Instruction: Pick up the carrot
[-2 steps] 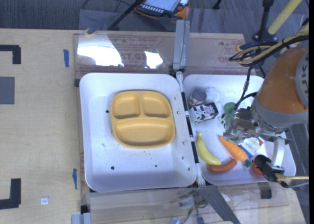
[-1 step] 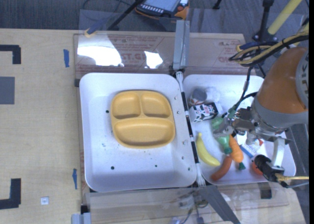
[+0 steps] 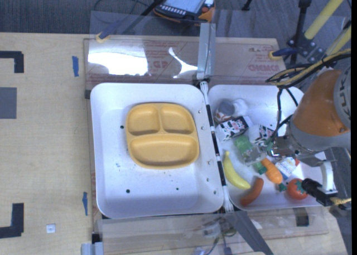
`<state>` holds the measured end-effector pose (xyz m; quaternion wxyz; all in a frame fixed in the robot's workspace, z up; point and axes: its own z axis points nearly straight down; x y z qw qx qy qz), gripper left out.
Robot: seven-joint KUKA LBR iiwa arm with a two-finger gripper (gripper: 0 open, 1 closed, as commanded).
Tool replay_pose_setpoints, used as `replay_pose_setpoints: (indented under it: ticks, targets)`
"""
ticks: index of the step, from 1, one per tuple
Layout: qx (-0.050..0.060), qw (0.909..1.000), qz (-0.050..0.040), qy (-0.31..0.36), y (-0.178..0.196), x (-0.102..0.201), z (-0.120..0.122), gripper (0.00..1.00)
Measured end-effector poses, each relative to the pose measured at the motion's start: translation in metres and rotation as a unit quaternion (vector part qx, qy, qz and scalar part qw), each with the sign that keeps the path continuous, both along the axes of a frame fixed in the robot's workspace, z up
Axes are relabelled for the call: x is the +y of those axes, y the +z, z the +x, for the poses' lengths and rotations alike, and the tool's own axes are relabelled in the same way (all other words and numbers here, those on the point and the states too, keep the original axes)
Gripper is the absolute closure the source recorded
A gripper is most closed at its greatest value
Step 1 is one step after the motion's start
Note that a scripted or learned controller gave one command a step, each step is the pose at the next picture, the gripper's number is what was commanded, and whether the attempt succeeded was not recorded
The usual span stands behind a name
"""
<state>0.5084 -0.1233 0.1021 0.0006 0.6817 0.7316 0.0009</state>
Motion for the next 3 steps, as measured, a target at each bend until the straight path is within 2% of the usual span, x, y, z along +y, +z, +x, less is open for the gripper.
replay_pose_setpoints:
  ticks: [1, 2, 3]
  targets:
    - [-0.001, 1.0, -0.0004, 0.0, 0.009, 0.0, 0.0, 1.0]
    - [-0.001, 1.0, -0.0005, 0.0, 0.009, 0.0, 0.0, 0.0]
    - [-0.011, 0.9904, -0.0046, 0.137, -0.009, -0.013, -0.021, 0.0]
